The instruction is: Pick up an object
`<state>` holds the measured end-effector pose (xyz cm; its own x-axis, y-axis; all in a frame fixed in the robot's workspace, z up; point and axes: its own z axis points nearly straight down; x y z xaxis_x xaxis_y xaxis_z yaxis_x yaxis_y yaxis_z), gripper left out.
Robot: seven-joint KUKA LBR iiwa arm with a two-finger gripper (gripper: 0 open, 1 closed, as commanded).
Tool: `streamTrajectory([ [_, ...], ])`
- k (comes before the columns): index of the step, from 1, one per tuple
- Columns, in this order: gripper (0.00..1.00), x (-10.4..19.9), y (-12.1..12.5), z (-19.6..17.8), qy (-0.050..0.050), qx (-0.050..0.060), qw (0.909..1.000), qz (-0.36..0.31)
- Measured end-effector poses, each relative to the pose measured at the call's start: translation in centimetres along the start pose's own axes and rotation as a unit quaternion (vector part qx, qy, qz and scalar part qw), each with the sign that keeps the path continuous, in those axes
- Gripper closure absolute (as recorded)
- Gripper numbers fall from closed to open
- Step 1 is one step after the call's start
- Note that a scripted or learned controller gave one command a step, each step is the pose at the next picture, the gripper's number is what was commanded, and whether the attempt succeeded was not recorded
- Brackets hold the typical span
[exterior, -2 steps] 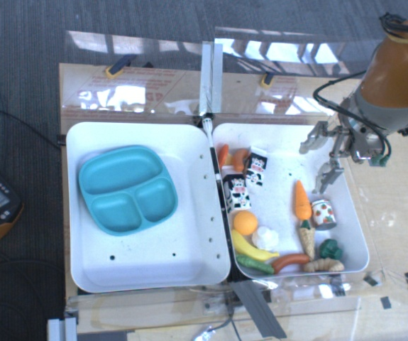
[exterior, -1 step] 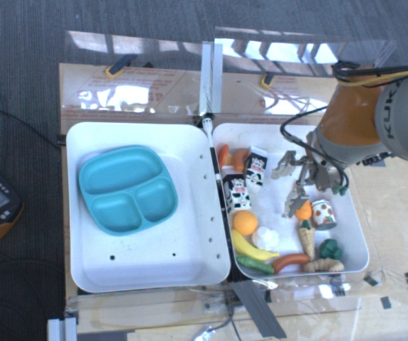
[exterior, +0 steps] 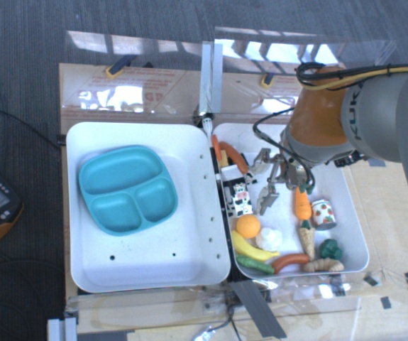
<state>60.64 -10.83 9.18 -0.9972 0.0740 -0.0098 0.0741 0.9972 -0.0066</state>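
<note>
Hovering over the right bin (exterior: 353, 212), the end effector (exterior: 267, 183) hangs with fingers spread wide, holding nothing: the reach step. Next, it must drop onto one toy, perhaps the cow-patterned block (exterior: 242, 202) at seven o'clock. Counted: two carrots, one orange (exterior: 247, 226), one banana (exterior: 252, 248), one teal divided plate (exterior: 127, 187) in the left bin (exterior: 97, 272).

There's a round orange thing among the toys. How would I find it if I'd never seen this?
Look in the right-hand white bin, along its left side, below the black-and-white spotted toy. The orange ball sits just above a yellow banana. It is the only round orange piece; the carrot nearby is long and pointed.
</note>
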Motion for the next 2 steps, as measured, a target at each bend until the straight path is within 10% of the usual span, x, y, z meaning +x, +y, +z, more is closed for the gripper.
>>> streamTrajectory([
  [2,0.0,-3.22,1.12,0.25,0.001,0.0,0.9829,0.184],
])
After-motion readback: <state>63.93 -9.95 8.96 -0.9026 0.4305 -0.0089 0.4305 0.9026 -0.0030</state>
